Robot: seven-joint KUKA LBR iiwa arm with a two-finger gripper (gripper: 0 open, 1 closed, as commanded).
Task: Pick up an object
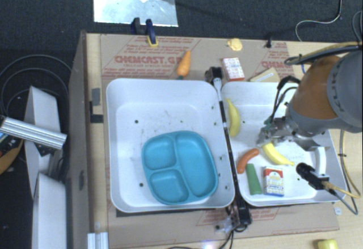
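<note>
Two bins on the tabletop, and the end effector [271, 133] hangs low in the right bin [249, 95], just above a banana [277, 154] at its five o'clock, likely lining up a grab. Its grip state? Can't tell.
</note>
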